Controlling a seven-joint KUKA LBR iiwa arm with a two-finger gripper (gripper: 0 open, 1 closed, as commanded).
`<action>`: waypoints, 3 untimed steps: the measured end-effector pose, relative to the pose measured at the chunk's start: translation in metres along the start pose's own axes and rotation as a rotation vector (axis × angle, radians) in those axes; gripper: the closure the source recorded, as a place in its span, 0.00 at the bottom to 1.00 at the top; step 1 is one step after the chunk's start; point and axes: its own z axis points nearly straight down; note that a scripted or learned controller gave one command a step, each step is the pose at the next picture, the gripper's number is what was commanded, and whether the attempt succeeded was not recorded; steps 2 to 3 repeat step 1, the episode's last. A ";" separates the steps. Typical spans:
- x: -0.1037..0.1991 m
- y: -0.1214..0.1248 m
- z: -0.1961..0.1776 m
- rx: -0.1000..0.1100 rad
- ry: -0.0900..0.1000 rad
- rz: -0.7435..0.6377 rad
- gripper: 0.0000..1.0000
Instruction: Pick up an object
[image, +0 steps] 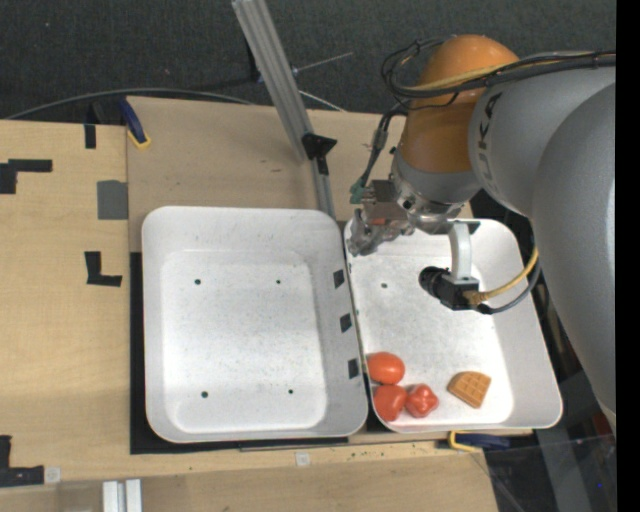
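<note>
Two shallow white bins sit side by side on the wooden bench (60, 330). The left bin (245, 320) shows a speckled floor with a few small dark dots near its corners. The right bin (500, 330) holds the objects, all gathered along its near edge: a round orange-red tomato (386, 368) close to the wall shared with the left bin, a second red tomato-like piece (389, 402) just below it and touching it, a lumpy red pepper-like piece (422, 400) right beside that one, and a tan waffle-patterned cracker (469, 388) a little apart to the right.

The arm (560, 150) reaches in from the right, its orange band above the far end of the right bin. The gripper (372, 235) hangs over the far left corner of that bin, near the dividing wall — well apart from the food pieces at the near edge. Whether its fingers are open or closed cannot be told from this angle, and nothing can be seen between them. A black part with a yellow cable (500, 295) hangs over the bin floor beneath the arm. A slanted metal bar (285, 95) crosses the bench behind the bins.
</note>
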 end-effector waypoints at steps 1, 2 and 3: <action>0.047 0.015 -0.004 0.000 0.000 0.001 1.00; 0.047 0.015 -0.004 0.000 0.000 0.001 1.00; 0.047 0.015 -0.004 0.000 0.000 0.001 1.00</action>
